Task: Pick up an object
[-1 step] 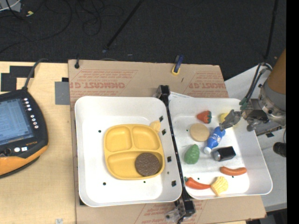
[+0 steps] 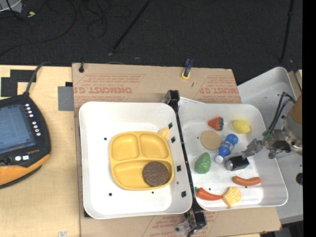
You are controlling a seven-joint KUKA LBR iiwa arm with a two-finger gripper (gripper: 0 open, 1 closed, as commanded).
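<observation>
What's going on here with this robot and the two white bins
A robot arm reaches in from the right, its end effector over the right bin, near a small black object. That bin also has toy food: a strawberry, lemon, blue bottle, green pepper and sausage. The left bin holds a yellow divided tray with a brown patty. Nothing is visibly grasped.

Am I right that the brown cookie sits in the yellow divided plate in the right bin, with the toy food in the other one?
Not quite. The camera view shows the yellow divided plate, with the brown cookie in its lower right compartment, lying in the left bin, not the right. The rest holds: the toy food, such as the lemon and the sausage, lies in the other bin, on the right.
</observation>
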